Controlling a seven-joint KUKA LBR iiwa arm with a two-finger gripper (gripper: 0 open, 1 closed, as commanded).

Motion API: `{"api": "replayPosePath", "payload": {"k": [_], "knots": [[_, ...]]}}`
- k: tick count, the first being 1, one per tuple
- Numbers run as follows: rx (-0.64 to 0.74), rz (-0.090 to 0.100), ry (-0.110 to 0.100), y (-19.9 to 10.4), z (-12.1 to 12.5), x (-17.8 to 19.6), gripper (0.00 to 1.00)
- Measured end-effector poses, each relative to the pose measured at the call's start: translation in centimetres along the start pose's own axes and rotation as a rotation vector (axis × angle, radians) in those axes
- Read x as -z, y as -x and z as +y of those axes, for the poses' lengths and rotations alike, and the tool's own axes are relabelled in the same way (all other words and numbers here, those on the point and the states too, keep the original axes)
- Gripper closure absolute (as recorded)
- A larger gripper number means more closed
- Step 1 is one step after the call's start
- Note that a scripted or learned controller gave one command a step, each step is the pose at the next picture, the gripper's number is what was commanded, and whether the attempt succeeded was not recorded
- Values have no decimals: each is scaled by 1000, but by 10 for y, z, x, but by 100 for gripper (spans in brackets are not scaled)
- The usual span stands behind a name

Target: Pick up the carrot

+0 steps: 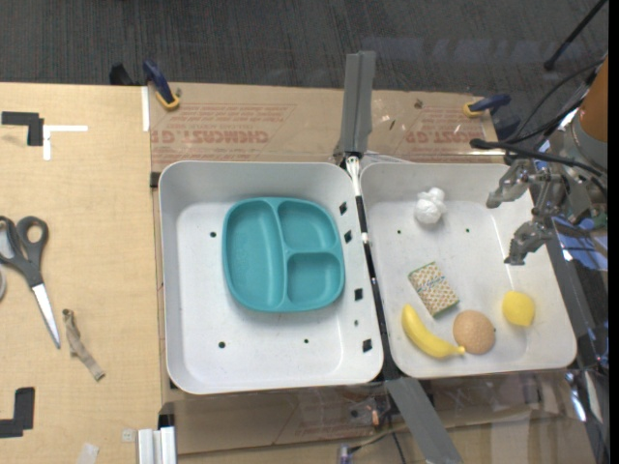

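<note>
Grey two-finger gripper [506,228] hangs fingers apart, nothing between them, over the right shallow white bin [474,274], probably lining up, but can't tell which piece below it is the carrot.

**Print on the cardboard, little of it legible**

Red printing on the cardboard sheet [290,124] lying behind the two bins, seen upside down and mirrored from this angle. Behind the left bin [179,288], one large line of capitals, seemingly "CHEMICAL" with a further letter or two at its left end, not read with certainty; smaller red lines above and below it, too fine to make out. Behind the right bin [551,346], more red print of the same kind on the cardboard, partly under glare and cut off by cables, illegible. On the small patterned packet [432,288] in the right bin, markings too small to read.
</note>
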State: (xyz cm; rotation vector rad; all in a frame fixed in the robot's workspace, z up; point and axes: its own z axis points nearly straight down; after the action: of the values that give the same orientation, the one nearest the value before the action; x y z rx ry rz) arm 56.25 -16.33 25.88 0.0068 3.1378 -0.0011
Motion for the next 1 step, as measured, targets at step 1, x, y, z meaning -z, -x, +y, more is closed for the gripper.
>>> {"api": "replayPosePath", "payload": {"k": [1], "knots": [[-10, 1, 0, -16, -44, -99, 0]]}}
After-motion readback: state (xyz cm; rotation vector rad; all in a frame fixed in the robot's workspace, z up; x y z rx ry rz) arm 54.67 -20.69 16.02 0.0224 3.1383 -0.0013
